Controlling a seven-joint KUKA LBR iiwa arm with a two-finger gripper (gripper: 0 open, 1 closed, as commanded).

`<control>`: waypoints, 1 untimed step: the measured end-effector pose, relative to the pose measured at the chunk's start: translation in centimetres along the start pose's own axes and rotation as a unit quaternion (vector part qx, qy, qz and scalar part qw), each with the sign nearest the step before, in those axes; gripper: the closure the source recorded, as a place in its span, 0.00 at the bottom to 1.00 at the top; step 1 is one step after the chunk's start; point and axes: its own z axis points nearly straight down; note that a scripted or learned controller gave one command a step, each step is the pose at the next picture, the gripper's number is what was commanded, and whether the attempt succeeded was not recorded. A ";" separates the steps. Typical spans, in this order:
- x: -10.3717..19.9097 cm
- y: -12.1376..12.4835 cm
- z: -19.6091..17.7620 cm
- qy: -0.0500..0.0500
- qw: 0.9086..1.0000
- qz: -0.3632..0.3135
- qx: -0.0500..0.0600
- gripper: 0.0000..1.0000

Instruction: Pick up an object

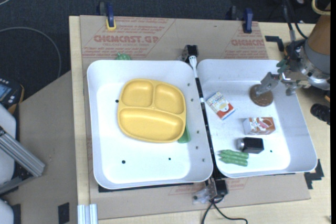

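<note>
Two white bins sit side by side below me. My left bin [105, 128] holds a yellow divided tray [152, 110], with a bit of green [184, 137] just beside its lower right corner. My right bin [294, 128] holds a brown disc [261, 97], a small carton [220, 105], a red-and-white packet [259, 125], a black block [252, 145] and green pods [233, 157]. My claw [281, 81] hovers over the disc, prongs spread, pinching nothing.
</note>
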 end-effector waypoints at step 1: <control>0.0 0.1 -1.1 -0.001 1.000 0.000 -0.002 1.00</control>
